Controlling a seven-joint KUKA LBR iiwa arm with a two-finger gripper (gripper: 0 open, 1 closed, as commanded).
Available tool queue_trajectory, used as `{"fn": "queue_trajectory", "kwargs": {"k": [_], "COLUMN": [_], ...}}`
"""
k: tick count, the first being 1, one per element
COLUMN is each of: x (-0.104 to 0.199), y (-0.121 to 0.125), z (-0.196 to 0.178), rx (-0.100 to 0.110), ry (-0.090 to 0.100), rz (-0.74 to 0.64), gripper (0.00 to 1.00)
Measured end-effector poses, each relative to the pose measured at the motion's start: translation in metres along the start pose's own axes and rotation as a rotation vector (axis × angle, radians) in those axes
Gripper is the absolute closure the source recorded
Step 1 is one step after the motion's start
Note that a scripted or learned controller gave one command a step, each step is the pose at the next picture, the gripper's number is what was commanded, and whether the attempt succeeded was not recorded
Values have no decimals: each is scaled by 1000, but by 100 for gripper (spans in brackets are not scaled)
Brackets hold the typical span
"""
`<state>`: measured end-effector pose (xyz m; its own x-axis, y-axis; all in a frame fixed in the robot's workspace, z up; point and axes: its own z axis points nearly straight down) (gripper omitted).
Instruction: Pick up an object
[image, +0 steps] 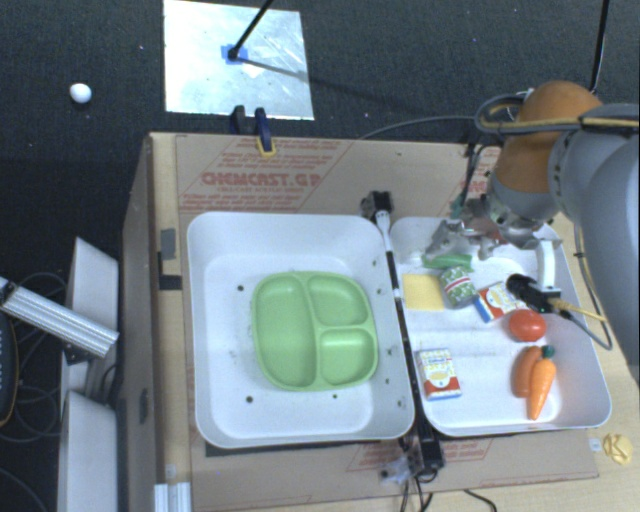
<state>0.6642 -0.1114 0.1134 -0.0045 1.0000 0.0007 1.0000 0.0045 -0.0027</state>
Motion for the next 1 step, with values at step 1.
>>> {"fn": "queue_trajectory", "kwargs": {"k": [1], "x": [-17], "y": [5], "z": [28], "rx": [-6], "ry": [-1], "rz": [3], "gripper": [0]}}
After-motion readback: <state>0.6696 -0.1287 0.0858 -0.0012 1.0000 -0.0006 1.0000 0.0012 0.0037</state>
